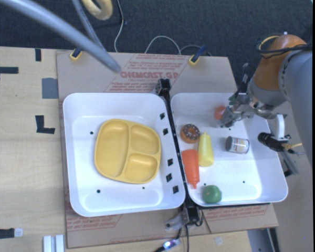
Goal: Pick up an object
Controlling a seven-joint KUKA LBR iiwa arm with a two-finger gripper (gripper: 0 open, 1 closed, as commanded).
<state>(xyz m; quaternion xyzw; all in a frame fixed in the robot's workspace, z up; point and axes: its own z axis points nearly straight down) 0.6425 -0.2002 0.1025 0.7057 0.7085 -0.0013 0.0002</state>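
Tomato-red and small, a round object is lying in the right bin near its far wall, partly hidden by the gripper that is pressing in right beside it; whether anything is being held, I cannot tell. The arm, grey with an orange band, is reaching in from the right and covering that corner. Nearer the divider, a chocolate doughnut, a yellow bottle, an orange carrot and a green ball are crowding together. A small can is lying on its side, apart from them. The left bin is carrying a yellow divided plate, smooth and rounded.
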